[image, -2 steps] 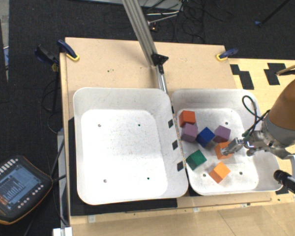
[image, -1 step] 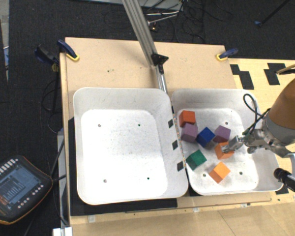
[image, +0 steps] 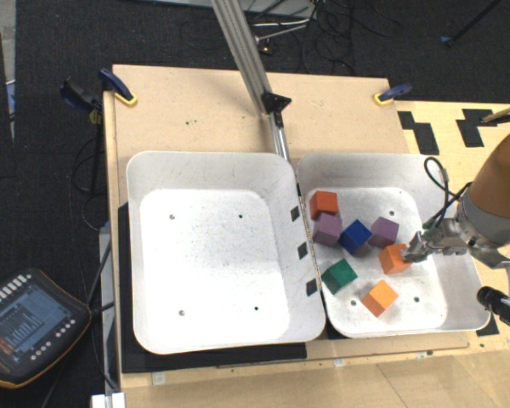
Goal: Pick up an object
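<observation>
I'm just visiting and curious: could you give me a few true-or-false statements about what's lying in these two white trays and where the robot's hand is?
1. All the coloured blocks lie in the right white bin. True.
2. The small blue cube sits in the left white bin. False: it lies in the right one.
3. The gripper is beside an orange block. True.
4. The green cube is stacked on a purple block. False: it lies on the bin floor.

The surface (image: 204,113), a tan board, is seen bearing two shallow white bins set side by side and touching. The left bin (image: 144,253) is placed toward nine o'clock, the right bin (image: 433,308) toward three o'clock. Blue clamps (image: 115,83) are fixed at the corners toward eleven and one o'clock
</observation>
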Controlling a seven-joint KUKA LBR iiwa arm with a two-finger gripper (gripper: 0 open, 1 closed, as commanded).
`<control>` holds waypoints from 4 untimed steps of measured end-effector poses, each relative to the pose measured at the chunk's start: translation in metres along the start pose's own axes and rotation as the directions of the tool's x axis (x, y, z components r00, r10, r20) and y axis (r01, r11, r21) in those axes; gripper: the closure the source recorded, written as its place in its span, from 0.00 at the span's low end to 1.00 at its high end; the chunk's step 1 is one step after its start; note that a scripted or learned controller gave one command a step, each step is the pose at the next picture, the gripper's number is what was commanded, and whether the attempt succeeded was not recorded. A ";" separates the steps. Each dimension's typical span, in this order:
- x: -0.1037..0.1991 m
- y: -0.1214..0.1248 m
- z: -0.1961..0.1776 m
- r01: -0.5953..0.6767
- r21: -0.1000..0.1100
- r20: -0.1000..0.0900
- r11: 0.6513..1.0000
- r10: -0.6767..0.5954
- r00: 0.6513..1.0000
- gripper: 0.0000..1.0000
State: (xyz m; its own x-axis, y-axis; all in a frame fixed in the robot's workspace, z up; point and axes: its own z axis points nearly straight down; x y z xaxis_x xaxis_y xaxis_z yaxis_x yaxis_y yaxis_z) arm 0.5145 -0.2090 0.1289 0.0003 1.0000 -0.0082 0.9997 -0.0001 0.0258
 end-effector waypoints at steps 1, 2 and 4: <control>-0.007 0.011 -0.058 0.003 0.019 -0.005 1.000 -0.003 1.000 1.00; -0.005 0.004 -0.113 0.004 0.018 -0.005 1.000 -0.003 1.000 1.00; 0.040 0.020 -0.133 0.008 0.022 -0.008 1.000 -0.008 1.000 1.00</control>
State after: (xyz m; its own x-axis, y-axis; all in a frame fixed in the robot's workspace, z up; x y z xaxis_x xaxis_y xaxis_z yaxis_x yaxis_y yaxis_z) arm 0.5311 -0.1680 0.2621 -0.0077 1.0000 -0.0003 1.0000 0.0077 0.0032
